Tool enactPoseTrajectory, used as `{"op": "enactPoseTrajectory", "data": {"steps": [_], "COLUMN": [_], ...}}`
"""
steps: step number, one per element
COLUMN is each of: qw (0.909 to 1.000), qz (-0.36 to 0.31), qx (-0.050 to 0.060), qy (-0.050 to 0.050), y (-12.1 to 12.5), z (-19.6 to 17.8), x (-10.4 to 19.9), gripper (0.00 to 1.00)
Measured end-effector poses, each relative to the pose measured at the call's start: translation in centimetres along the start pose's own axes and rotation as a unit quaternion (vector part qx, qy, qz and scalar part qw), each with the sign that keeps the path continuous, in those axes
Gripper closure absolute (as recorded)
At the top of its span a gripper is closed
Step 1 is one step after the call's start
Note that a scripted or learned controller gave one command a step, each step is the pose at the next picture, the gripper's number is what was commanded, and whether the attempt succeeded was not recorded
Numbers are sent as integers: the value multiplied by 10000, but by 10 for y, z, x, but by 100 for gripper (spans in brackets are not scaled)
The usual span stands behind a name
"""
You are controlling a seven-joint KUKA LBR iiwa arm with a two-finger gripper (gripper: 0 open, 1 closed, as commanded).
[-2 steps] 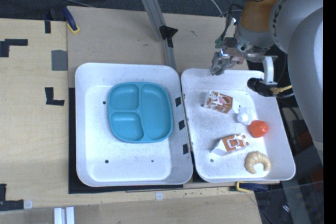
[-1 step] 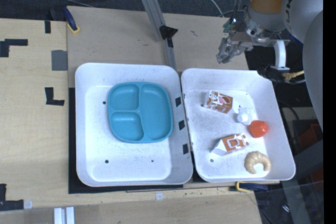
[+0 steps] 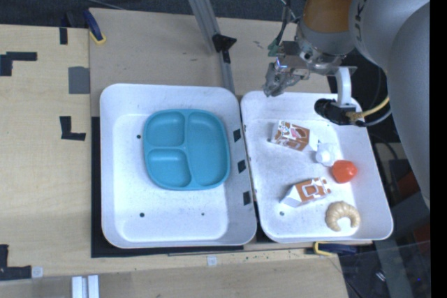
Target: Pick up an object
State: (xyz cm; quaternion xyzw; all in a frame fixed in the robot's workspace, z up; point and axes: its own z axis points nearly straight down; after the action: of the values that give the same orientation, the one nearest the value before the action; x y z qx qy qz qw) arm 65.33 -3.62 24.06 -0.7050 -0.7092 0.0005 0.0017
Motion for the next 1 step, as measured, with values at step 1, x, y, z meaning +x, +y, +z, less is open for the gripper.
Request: {"op": "enactPoseTrajectory", "data": {"steps": [1], "qw": [10000], "qz": [-2], "qx": [7], "qy": [-2], "y": [-20], "z": [12], "x": [57], "gripper": [100]}}
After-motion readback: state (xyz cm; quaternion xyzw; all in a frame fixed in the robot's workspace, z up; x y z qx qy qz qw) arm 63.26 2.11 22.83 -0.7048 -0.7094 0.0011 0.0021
